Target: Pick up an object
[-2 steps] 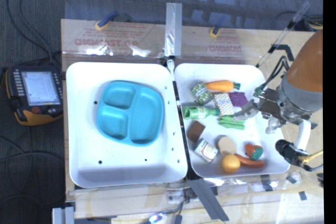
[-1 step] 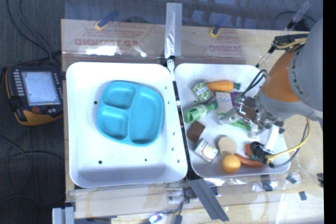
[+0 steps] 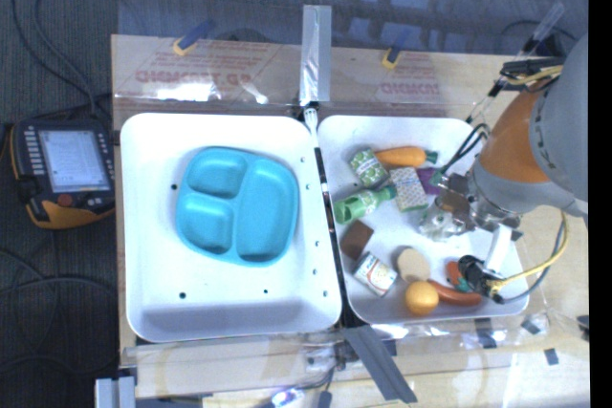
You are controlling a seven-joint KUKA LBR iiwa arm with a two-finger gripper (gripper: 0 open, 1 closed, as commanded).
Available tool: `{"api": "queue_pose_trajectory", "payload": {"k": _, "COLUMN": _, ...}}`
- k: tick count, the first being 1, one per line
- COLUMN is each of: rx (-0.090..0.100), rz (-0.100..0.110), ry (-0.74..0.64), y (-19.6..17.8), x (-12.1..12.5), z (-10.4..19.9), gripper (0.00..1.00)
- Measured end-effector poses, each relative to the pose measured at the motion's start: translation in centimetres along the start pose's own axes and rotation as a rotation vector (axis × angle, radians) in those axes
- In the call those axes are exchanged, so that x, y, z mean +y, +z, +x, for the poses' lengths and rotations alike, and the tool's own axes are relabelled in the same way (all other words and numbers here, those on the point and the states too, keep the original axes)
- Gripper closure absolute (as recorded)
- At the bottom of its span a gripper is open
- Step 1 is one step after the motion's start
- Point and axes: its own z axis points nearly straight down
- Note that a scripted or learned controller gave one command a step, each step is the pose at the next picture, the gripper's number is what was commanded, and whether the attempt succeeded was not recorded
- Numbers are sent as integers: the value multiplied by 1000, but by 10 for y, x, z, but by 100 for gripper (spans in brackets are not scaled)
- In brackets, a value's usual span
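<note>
I reach in from the right over the right bin (image 3: 330,196), my grey arm (image 3: 574,129) bent down at the orange band (image 3: 512,148), my gripper (image 3: 442,223) low among the bin's contents near its right-hand middle; whether it is released or clenched I cannot tell, for the metal and cables at my wrist hide its tips, and nothing can be seen held. A yellow cable (image 3: 540,265) loops from my wrist toward the bin's near right corner.

Both bins are shallow, smooth white plastic with rounded corners. The left bin (image 3: 143,234) carries a glossy blue tray (image 3: 236,204), rounded and split into three compartments. In the right bin lie small toy foods: an orange carrot (image 3: 400,156) with a green end at the far side, a round green patterned piece (image 3: 367,166) beside it, a green bottle (image 3: 361,203) on its side, a speckled box (image 3: 409,188) just left of my gripper, a brown block (image 3: 357,238), a small labelled can (image 3: 376,273), a pale round lump (image 3: 413,262), an orange ball (image 3: 422,298) and a red pepper-like shape (image 3: 457,294) along the near edge

A handheld pendant (image 3: 65,169) with a lit screen rests on the dark floor left of the bench
</note>
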Motion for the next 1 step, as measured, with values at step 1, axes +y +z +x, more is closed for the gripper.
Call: {"api": "queue_pose_trajectory", "payload": {"k": 1, "rx": -2, "rz": -2, "ry": 1, "y": -74, "x": 62, "z": -15, "gripper": 100}}
